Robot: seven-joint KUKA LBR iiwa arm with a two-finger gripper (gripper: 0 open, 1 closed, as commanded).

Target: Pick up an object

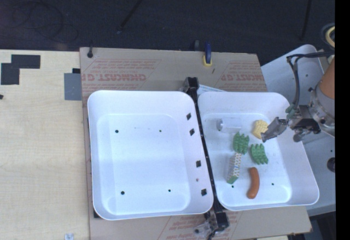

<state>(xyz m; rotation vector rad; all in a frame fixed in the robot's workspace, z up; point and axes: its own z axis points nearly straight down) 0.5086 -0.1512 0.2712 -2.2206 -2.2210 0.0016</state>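
Beneath both bins lies a brown cardboard sheet [142, 69] printed with red lettering that appears upside down and mirrored from this view; it looks like a brand name repeated across the board, but the letters are too soft to read with confidence. More of the same red print shows at the sheet's 6 o'clock edge.

Over on the 3 o'clock side, the right bin [298, 189] holds all the loose things. A yellow lumpy piece [259, 127] sits toward 1 o'clock of the bin's floor, touching or just beside the end effector [272, 131], which reaches in from 3 o'clock. Whether its fingers stand wide or narrow cannot be told from this angle, and nothing is plainly seen between them. Near the middle are two green knobbly blocks [241, 141], the second [258, 153] just beside the first at its 4 o'clock. Below them lies a slim pale strip with a green end [235, 167], set nearly upright in the view. An orange-red sausage shape [252, 182] lies at 5 o'clock. A clear, faint item [228, 123] rests at 11 o'clock.

At 9 o'clock, the left bin [98, 124] sits alongside on the surface [38, 157].
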